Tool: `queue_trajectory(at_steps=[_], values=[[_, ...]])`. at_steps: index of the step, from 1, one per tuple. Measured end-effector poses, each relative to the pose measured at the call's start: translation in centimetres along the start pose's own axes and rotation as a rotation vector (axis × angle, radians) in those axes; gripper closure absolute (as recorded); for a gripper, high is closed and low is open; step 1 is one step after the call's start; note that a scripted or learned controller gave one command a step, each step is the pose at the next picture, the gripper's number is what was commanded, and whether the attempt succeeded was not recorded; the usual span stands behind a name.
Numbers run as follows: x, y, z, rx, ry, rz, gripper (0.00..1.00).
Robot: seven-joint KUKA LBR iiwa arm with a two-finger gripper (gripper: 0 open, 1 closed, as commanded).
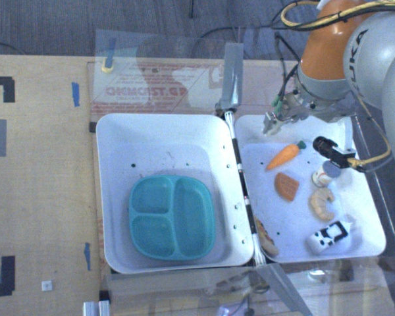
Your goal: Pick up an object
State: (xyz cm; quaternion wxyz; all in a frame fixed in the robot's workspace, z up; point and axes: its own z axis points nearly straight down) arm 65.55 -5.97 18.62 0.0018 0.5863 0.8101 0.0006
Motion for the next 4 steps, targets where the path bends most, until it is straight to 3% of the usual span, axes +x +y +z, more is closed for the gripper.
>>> queue_trajectory(at_steps=[1,2,3,4], values=[[0.1,0.0,0.0,0.001,0.0,-0.001,0.0],[-5.8,-2.2,8.6,0.001,0.001,-0.208,0.0],[-3.5,-8.1,9.7,-0.005,-0.002,-0.084,0.0],[-3.9,-8.0,8.5,-0.012,-0.009,-0.079,1.0]])
